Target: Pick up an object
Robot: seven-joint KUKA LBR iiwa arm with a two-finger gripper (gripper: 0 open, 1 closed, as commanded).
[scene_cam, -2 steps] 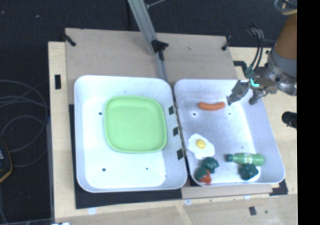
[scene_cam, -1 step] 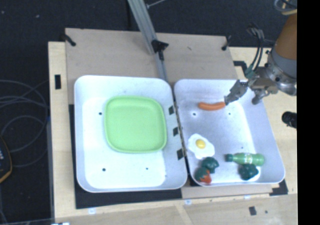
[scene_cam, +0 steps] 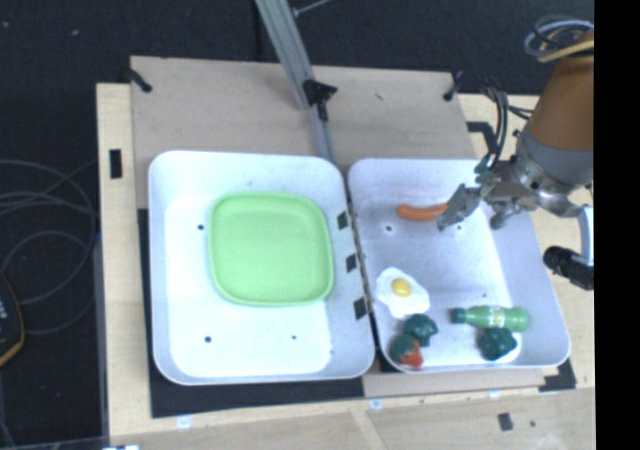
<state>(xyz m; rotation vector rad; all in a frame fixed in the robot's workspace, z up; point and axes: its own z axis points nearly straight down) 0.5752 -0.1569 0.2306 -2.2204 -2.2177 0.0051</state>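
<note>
Now, looking down from the fixed overhead camera, I am reaching in from the right over the right bin [scene_cam: 520, 268], my grey arm [scene_cam: 560, 128] with its orange band crossing that bin's far right corner. My gripper [scene_cam: 472, 208] is hanging over the far half of the right bin, and its two fingers are standing spread apart with nothing between them. One fingertip [scene_cam: 448, 220] is sitting just beside the right end of an orange toy sausage [scene_cam: 420, 210], which is lying flat near the bin's far edge; whether they are touching I cannot tell.

Other objects are lying toward the near edge of the same bin. A toy fried egg [scene_cam: 401, 290] is resting against the bin's left wall. Just nearer than it, in the near left corner, a dark green leafy piece [scene_cam: 420, 328] is lying against a small red item [scene_cam: 406, 349]. A green toy bottle [scene_cam: 492, 317] is lying on its side toward the near right corner, with a dark teal lump [scene_cam: 496, 343] just beside it at the near edge.

The left bin [scene_cam: 180, 238] is carrying a light green square plate [scene_cam: 270, 248], lying flat around its middle. Both bins are sitting side by side on the wooden bench [scene_cam: 380, 103], and a grey metal pole [scene_cam: 280, 23] is slanting up from the bench's far edge.
</note>
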